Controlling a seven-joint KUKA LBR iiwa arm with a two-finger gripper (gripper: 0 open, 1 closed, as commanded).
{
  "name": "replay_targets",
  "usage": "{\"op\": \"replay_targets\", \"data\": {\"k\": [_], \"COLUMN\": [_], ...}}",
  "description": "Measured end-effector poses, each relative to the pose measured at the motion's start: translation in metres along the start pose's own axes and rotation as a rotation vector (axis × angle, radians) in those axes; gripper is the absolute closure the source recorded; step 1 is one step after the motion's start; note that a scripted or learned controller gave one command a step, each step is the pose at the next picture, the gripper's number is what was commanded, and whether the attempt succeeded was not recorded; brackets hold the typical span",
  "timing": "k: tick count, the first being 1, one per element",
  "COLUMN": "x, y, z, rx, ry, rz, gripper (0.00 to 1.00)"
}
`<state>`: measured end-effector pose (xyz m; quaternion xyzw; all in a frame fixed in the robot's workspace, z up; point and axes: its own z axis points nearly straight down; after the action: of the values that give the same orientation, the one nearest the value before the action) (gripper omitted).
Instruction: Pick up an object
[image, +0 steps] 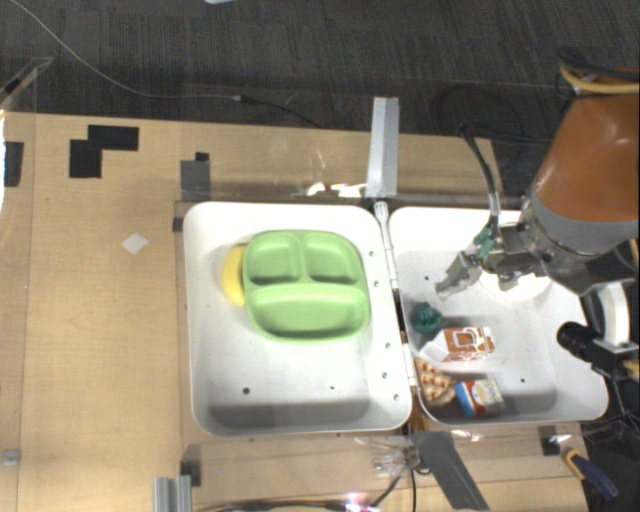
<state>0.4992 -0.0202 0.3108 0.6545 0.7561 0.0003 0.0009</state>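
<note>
Gripper (452, 282) hangs spread and empty above right bin (560, 400); descending here risks closing beside green object (427, 319).

Lighting: even, fairly bright overhead illumination across the desk (90, 330). Glare: white bins (300, 410) near overexposed, with a bright patch on the right bin (560, 400) floor beside the arm (590, 170). Shadows: soft grey bands along the near inner walls of both bins; faint shadow under the green tray (303, 283). Focus: moderately soft throughout, small items lacking fine detail. Background: dark carpet (250, 40) at top, dim.
</note>
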Motion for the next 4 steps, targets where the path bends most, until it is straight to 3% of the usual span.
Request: {"op": "replay_targets", "data": {"k": [1,2,3,4], "x": [-0.004,-0.066,-0.073,-0.070], "y": [-0.014,0.026,0.012,-0.018], "z": [0.129,0.128,0.200,0.222], "rx": [0.004,0.002,0.004,-0.013], "ry": [0.002,0.001,0.002,-0.002], "rz": [-0.035,-0.132,-0.068,-0.078], "gripper": [0.00,0.00,0.00,0.00]}}
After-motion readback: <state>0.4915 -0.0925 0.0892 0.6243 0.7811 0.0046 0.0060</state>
